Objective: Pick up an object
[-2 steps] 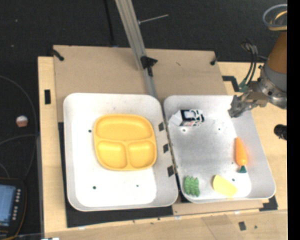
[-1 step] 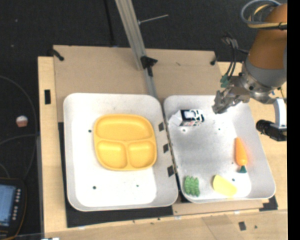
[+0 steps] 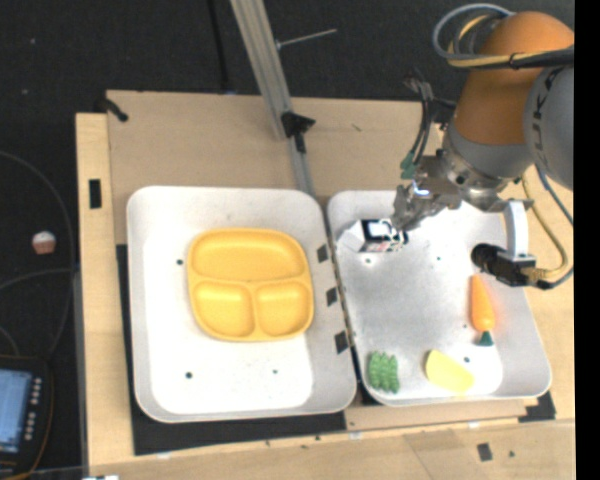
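The wooden bench (image 3: 210, 143) carries two shallow white bins side by side. The left bin (image 3: 160, 368) holds a yellow divided tray (image 3: 249, 282) lying flat near its middle, one long compartment on the far side and two smaller ones on the near side. The right bin (image 3: 420, 298) holds the loose objects. The grey arm (image 3: 500, 118), with its orange band, reaches in from the right over the far part of this bin, and its wrist slants down toward the bin's far left corner.

The gripper (image 3: 388, 236) sits low at that far left corner, just beside the wall between the two bins. Its tip is a small dark and white cluster, and whether the fingers are apart or together cannot be told from this view; nothing can be seen between them.

An orange carrot (image 3: 482, 305) with a small green end lies along the right side of the right bin, well apart from the gripper. A yellow lemon-shaped piece (image 3: 448, 371) rests near the near edge. A small green knobbly object (image 3: 383, 370) lies just left of it, near the bin's near left corner. A slanted metal rail (image 3: 265, 58) crosses the far side of the bench.
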Controlling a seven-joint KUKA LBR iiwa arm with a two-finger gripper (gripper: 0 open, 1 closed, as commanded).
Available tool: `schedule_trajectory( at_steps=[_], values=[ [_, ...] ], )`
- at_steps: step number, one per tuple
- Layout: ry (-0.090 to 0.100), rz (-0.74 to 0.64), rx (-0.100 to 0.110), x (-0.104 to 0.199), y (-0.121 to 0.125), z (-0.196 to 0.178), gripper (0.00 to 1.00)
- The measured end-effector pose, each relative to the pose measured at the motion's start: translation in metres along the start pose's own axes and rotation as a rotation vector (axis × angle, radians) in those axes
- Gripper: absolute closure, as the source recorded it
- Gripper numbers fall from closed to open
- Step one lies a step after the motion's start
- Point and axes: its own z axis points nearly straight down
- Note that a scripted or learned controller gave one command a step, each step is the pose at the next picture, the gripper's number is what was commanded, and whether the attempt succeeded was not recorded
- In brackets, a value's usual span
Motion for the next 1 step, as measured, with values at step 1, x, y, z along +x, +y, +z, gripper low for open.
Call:
schedule_trajectory(
  at_steps=[1],
  values=[
    [0.001,-0.001,0.0,0.0625,0.001,0.0054,1.0]
  ],
)
